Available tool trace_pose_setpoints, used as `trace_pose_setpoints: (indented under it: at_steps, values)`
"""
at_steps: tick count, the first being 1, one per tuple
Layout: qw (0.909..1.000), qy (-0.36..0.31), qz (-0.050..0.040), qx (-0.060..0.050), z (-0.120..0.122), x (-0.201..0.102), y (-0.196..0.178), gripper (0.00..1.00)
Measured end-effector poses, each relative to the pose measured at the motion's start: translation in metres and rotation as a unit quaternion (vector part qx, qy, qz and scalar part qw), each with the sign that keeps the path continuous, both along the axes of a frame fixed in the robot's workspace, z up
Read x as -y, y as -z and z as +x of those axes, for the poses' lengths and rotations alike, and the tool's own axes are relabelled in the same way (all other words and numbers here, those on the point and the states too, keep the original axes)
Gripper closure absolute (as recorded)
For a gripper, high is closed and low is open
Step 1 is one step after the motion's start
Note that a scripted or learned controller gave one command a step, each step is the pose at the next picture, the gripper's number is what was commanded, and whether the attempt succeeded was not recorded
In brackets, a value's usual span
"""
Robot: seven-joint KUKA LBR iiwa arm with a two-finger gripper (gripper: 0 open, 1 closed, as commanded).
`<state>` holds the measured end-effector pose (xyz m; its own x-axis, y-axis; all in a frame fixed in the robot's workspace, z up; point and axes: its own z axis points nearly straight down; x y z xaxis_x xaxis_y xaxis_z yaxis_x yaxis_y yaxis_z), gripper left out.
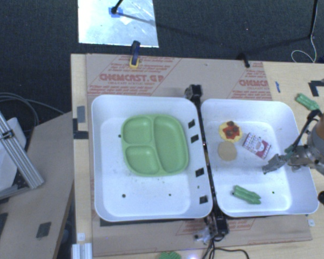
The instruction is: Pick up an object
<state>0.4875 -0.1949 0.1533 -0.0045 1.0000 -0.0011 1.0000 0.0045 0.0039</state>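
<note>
The right bin (281, 112) holds a yellow disc with red spots (230, 130), a tan round cookie-like piece (227, 151), a red and white packet (256, 145) and a green pod-shaped toy (246, 195). My gripper (274, 164) reaches in from the right edge and sits low over the right bin, just right of and below the packet. Nothing shows between its tips. The arm's grey wrist lies at the far right.
The left bin (105, 144) holds a green three-part divided plate (153, 145). A black clip row (197, 144) runs between the bins. A green object (306, 101) lies on the bench outside the right bin. Cables cross the bench at the back.
</note>
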Motion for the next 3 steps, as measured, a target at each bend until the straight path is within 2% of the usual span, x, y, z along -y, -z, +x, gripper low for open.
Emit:
trace_pose_setpoints:
  at_steps: [1, 3]
  values:
    - [1.0000, 0.002, -0.0001, -0.001, -0.0007, 0.0120, 0.0019, 0.00]
    - [1.0000, 0.002, 0.0000, -0.001, -0.0008, 0.0115, 0.0055, 0.00]
